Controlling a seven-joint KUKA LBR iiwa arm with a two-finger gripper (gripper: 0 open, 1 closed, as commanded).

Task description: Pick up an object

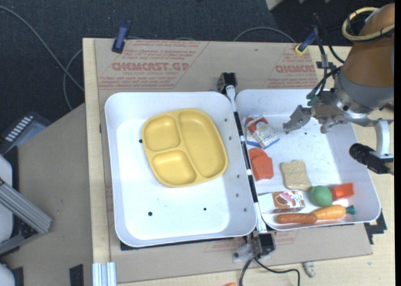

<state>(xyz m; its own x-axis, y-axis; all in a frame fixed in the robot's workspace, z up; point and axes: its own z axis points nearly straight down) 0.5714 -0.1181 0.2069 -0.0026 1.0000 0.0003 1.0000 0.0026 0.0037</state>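
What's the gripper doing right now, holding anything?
Gripper: above the right bin, nothing seen between its fingers; open or shut cannot be told.

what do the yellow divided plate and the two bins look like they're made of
The yellow divided plate looks like moulded plastic: one even colour, rounded compartment walls, a soft sheen. The left bin and the right bin also look like plastic, smooth and white with rounded rims, though coated metal cannot be ruled out.
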